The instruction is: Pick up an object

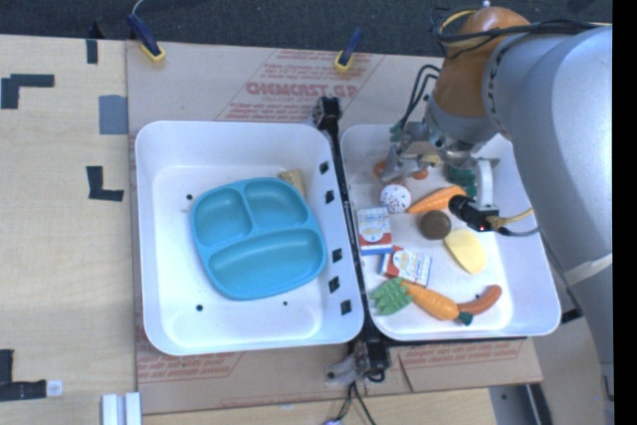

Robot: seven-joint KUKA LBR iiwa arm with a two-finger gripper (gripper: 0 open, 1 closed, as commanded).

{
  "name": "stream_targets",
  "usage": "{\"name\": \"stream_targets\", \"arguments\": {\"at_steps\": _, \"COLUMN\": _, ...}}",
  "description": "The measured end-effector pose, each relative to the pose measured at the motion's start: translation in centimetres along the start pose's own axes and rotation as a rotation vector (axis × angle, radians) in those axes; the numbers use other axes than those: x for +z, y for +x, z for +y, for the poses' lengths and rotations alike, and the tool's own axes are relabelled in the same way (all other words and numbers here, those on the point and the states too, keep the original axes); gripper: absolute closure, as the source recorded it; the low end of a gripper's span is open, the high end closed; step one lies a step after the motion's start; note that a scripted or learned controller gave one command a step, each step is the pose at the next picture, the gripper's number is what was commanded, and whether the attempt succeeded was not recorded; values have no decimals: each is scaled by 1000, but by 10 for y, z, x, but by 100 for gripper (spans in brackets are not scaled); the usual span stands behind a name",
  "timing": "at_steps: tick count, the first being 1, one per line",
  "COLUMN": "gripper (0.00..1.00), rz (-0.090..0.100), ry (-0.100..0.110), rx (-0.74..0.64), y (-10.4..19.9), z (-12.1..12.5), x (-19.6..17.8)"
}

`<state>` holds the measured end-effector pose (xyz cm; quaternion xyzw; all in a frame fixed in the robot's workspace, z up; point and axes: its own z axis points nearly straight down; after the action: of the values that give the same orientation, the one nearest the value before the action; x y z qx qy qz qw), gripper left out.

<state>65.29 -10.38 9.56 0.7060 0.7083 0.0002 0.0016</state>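
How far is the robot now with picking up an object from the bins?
Done: the gripper has reached the far end of the right bin, low over the toys. In hand: nothing is visibly between its fingers. The white ball, the carrot and the brown ball lie on the bin floor beside it. Left: close on one object and lift it.

Blue tray (261,239); white bins (159,244)

Your grey arm (557,114) reaches in from the right, orange band up top. Gripper (416,159) points down, set low.
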Motion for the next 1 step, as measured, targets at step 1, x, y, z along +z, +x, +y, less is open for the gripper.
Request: {"name": "stream_targets", "arguments": {"at_steps": 1, "gripper": 0, "rz": 0, "ry": 0, "rx": 0, "y": 0, "z": 0, "x": 0}}
